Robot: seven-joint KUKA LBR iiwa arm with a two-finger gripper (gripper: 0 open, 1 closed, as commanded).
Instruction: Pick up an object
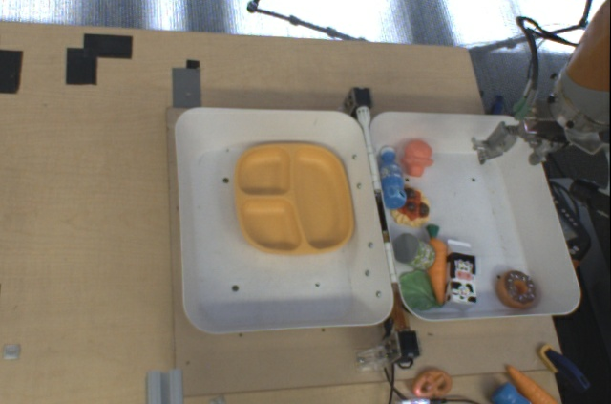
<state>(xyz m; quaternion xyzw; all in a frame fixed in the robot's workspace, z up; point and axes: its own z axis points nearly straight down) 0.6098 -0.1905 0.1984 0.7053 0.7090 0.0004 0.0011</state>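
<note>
**Toys wait in the right bin, gripper above its far edge**

Toys crowd the left side of the right bin [496, 230]: a pink piece [416, 156], a blue bottle [389, 175], a carrot [437, 266], a cow-patterned carton [461, 279], and a donut [517, 288] apart. The gripper [496, 142] hangs near the far rim, holding nothing; its spread cannot be told. Judged as approach: next, descend over one toy. No writing is legible.
</note>
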